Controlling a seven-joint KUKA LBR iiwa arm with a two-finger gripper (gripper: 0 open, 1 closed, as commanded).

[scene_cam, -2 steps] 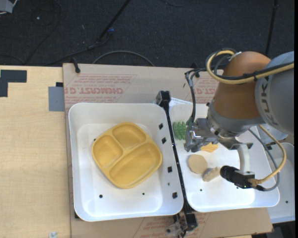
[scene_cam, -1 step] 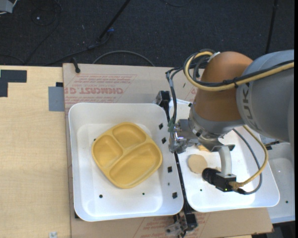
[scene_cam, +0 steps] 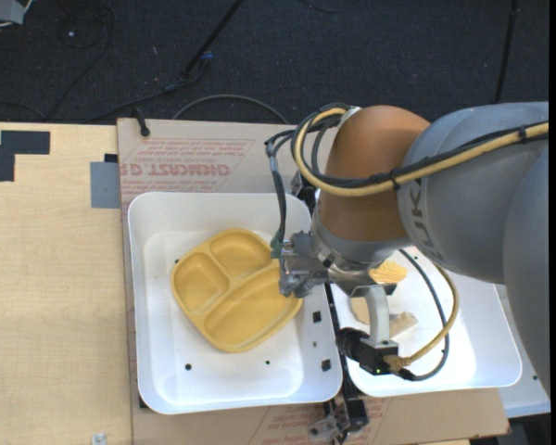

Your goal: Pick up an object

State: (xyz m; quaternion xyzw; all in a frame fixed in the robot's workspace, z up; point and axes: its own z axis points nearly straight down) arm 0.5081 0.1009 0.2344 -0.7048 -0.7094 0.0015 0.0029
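A: Start at the left. What sits in the left bin (scene_cam: 148, 248)?

B: A yellow tray (scene_cam: 232, 290) with three compartments, lying flat and turned at a slant, near the bin's right wall.

A: How would it handle?

B: I judge it light, stiff moulded plastic, smooth and a bit slippery. Its wide face gives nothing to pinch, so the raised rim or a divider ridge is the place to take hold, one finger each side.

A: And the gripper (scene_cam: 292, 272)?

B: It hangs at the tray's right edge, right by the rim. The wrist covers the fingers, so I cannot tell whether they are spread or closed, or touching the tray.

A: Further right?

B: The right bin (scene_cam: 500, 374) holds small pale pieces (scene_cam: 389, 273), partly hidden under the arm.
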